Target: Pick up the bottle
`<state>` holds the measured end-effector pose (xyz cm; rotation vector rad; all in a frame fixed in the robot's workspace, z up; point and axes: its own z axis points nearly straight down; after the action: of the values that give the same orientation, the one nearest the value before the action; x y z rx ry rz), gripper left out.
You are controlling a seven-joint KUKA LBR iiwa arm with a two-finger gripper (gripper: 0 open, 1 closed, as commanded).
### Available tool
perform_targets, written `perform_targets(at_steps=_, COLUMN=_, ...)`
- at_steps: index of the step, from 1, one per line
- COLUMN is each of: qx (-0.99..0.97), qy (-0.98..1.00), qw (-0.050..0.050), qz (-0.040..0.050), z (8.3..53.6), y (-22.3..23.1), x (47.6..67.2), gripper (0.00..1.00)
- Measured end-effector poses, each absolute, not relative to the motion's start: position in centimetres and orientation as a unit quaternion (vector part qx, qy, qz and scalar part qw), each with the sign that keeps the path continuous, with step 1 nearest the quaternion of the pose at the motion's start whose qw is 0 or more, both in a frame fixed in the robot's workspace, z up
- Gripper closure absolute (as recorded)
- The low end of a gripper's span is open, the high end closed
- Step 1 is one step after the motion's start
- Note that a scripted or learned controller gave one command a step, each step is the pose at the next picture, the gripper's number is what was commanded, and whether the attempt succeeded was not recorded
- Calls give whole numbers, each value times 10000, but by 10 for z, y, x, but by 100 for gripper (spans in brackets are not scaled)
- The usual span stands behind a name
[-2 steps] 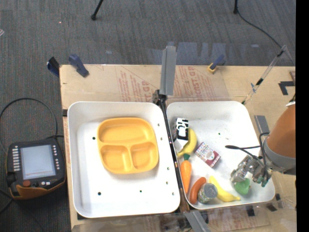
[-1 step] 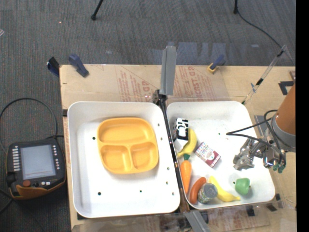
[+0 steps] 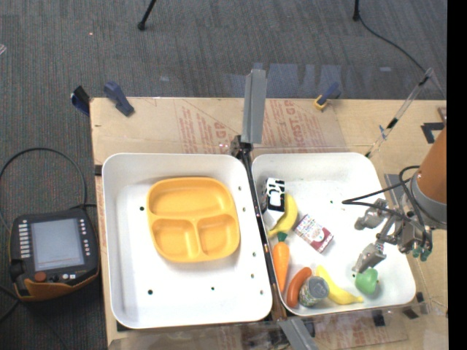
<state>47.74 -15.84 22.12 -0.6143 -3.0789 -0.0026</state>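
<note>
A small bottle (image 3: 315, 290) with a round greyish top stands at the front edge of the right bin (image 3: 343, 170), wedged between a red sausage-like piece (image 3: 297, 286) and a yellow banana (image 3: 338, 290). My gripper (image 3: 368, 239) hovers over the right side of that bin, up and to the right of the bottle and apart from it. Its two metal fingers (image 3: 369, 256) are spread, open, with nothing between them. A green pepper (image 3: 367, 281) lies just under the lower finger.
The right bin also holds a black-and-white pack (image 3: 273, 193), a second banana (image 3: 287, 215), a carrot (image 3: 281, 263) and a pink carton (image 3: 314, 232). A yellow divided plate (image 3: 194, 219) lies in the left bin (image 3: 124, 268). A teach pendant (image 3: 52, 255) sits on the floor at left.
</note>
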Motion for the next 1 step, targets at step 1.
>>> perform_targets(at_steps=1, qx=-2155, qy=-9765, qw=16, qz=-8, z=103, y=-199, x=476, gripper=0)
